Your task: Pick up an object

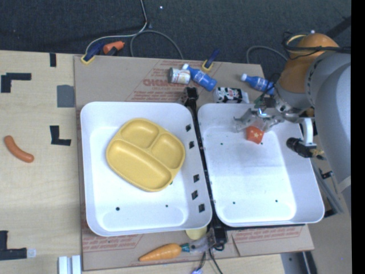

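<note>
A small red-orange object (254,134) lies in the far part of the right white bin (256,204). My gripper (258,120) hangs just over the object's far side, at the end of the grey arm with its orange band (305,61), which comes in from the right. Metal parts of the gripper sit to either side of the object's top. I cannot make out whether they touch it. A yellow divided plate (146,153) rests in the left white bin (137,213).
Behind the bins on the cardboard lie blue-and-white bottles (197,76) (258,83) and a small black-and-white item (229,95). An orange carrot (161,252) lies at the front edge, a sausage (18,149) on the bench at far left. A black divider (197,153) runs between the bins.
</note>
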You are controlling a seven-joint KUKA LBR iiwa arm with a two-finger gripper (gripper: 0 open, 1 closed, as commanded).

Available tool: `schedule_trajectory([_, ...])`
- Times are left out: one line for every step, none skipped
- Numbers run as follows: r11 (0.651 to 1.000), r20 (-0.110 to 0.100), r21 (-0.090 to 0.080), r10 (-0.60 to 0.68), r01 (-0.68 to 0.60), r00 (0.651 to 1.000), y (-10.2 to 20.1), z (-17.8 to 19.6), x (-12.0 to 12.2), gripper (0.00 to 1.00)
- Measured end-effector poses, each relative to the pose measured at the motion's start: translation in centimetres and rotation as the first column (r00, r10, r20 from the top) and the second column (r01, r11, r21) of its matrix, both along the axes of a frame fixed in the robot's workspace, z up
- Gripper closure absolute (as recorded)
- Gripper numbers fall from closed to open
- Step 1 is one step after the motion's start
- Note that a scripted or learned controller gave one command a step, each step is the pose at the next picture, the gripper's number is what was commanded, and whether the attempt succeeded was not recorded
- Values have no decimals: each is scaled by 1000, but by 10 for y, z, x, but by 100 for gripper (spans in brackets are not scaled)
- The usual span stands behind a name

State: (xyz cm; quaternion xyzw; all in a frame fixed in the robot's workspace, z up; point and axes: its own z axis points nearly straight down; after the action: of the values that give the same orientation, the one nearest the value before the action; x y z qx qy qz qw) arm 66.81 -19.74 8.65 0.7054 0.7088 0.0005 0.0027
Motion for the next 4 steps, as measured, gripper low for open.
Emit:
schedule_trajectory([1000, 0, -1, -2, 2, 1000, 33, 0, -5, 0])
schedule_trajectory([1000, 0, -1, -3, 3, 1000, 58, 0, -22, 0])
schedule_trajectory([1000, 0, -2, -3, 3, 1000, 79, 0, -41, 0])
schedule_trajectory([1000, 2, -2, -4, 4, 1000, 78, 11, -40, 100])
